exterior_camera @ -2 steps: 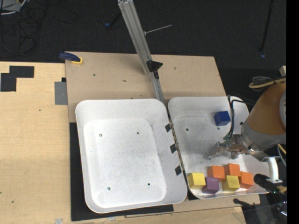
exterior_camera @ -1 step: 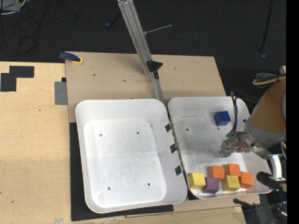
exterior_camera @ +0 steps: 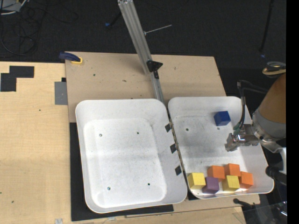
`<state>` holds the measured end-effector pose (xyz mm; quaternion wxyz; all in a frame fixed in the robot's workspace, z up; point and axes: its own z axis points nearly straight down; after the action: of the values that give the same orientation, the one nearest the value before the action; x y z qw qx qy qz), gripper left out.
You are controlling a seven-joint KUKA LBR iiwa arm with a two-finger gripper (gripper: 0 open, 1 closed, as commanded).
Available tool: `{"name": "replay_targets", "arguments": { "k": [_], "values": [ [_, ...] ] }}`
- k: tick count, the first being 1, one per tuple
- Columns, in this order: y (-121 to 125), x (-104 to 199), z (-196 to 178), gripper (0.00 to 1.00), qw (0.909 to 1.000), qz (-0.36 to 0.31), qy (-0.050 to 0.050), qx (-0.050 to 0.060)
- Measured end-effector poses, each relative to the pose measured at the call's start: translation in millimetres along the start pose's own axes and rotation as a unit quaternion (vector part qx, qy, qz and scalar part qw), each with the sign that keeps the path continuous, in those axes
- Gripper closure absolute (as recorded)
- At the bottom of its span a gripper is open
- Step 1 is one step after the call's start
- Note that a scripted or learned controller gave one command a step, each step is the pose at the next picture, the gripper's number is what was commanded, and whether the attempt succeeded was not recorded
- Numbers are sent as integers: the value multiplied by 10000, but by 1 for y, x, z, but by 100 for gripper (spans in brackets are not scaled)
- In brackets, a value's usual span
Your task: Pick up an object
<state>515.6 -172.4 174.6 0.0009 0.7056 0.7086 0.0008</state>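
Observation:
A blue cube (exterior_camera: pixel 222 118) lies near the back of the right bin (exterior_camera: pixel 196 139). Along that bin's front edge sits a cluster of blocks: a yellow one (exterior_camera: pixel 197 179), a purple one (exterior_camera: pixel 212 185), another yellow one (exterior_camera: pixel 231 182) and three orange ones (exterior_camera: pixel 216 171) (exterior_camera: pixel 233 169) (exterior_camera: pixel 246 179). My gripper (exterior_camera: pixel 232 143) hangs over the right side of this bin, below and to the right of the blue cube and above the cluster. I see nothing between its fingers. The arm's orange band (exterior_camera: pixel 275 97) shows at the right edge.
The left bin (exterior_camera: pixel 93 125) lies beside the right one, with black clips (exterior_camera: pixel 172 147) along the shared edge. A slanted metal bar (exterior_camera: pixel 138 36) rises behind the bins. A blue and yellow tool (exterior_camera: pixel 71 57) lies at the bench's back left corner.

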Motion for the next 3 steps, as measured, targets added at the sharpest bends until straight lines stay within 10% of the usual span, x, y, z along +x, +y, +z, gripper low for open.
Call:
{"name": "replay_targets", "arguments": {
  "k": [2,3],
  "values": [
    [-1,-5,-115,100,10000,15,-5,-5],
    [-6,43,-97,100,10000,3,14,32]
  ]
}}
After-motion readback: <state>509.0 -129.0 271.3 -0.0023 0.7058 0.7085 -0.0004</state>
